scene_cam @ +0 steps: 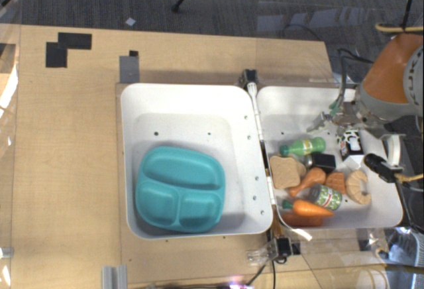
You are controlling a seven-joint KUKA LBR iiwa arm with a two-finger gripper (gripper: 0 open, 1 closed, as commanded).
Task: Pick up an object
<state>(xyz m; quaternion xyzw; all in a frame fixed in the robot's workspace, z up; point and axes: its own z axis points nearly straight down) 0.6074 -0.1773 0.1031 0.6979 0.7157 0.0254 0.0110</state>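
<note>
The right bin (295, 101) holds a cluster of toy food in its near half: a green bottle (303, 146) lying on its side, a bread slice (286, 172), a small black block (323, 162), a green can (325, 197), an orange carrot (307, 208) and a tan bread roll (358, 187). My gripper (350, 142) hangs over the right part of this bin, just right of the black block and above the roll. The grey wrist and orange band rise behind it at the right. Nothing is visibly held.
The left bin (179, 99) contains a teal divided tray (179, 188) in its near half. A metal divider (257, 128) runs between the bins. Cables and clamps sit along the bench's front edge (278, 251). The far half of the right bin is bare white floor.
</note>
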